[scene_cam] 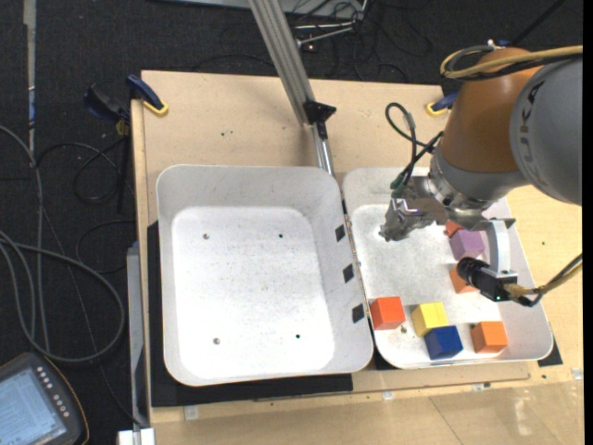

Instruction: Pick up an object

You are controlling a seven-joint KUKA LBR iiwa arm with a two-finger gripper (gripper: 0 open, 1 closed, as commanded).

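Gripper [398, 219] hangs over the upper part of the right bin [371, 276]; whether it is apart or together cannot be told from this view; nothing shows between its tips. Purple block [470, 243] lies just right of it, beneath the wrist; orange block [386, 311], yellow block [429, 317], blue block [444, 341] and a second orange block [488, 336] sit along the bin's near edge; left bin [246, 267] adjoins.
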